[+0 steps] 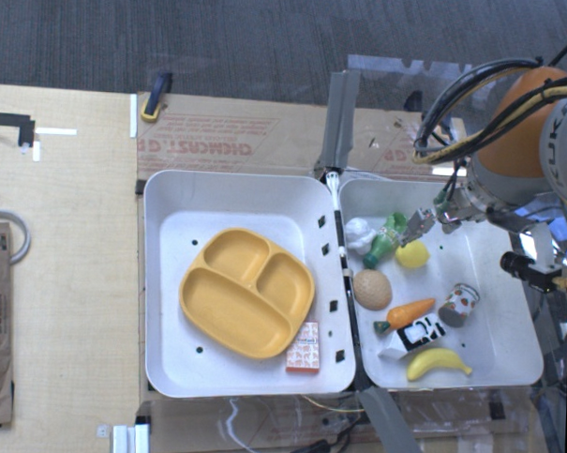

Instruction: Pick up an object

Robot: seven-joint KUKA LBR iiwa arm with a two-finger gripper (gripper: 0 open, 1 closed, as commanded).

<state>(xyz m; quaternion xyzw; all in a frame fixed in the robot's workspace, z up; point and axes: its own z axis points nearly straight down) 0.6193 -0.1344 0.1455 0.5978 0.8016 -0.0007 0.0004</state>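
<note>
Claw (422, 224) in the camera view hovers low in the right bin (502, 371), fingers parted a little, grasping nothing, tips just beside the lemon (413, 255) and green bottle (387, 237). Lemon judged light, firm, smooth and prone to roll; best gripped across its middle
</note>
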